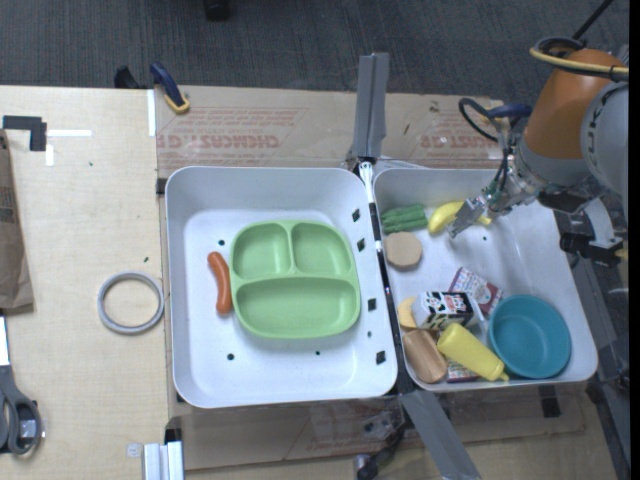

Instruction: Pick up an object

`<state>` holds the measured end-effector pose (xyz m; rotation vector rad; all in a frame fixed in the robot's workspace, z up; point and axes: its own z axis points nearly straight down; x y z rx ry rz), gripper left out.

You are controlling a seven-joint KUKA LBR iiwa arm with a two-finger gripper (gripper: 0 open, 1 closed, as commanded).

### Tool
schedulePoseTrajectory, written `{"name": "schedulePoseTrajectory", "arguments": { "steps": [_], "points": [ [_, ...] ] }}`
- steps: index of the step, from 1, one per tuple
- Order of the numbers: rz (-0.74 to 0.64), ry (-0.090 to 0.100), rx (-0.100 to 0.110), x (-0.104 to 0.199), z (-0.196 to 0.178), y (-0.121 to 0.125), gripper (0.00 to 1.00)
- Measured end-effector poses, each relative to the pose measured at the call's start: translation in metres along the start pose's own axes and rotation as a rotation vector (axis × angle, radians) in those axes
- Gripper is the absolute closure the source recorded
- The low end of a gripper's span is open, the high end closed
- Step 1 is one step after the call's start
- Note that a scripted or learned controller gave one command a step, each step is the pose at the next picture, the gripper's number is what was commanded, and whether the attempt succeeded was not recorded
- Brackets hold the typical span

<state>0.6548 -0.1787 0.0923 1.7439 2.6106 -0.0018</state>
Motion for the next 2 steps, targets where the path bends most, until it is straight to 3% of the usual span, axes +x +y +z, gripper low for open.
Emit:
{"name": "schedulePoseTrajectory", "arguments": {
  "steps": [1,2],
  "points": [
    [0.0,-0.001,0.001,0.0,-0.009,0.0,1.0],
    [0.053,0.0,-0.001,0.067,-0.148,0.015,1.0]
  ]
}}
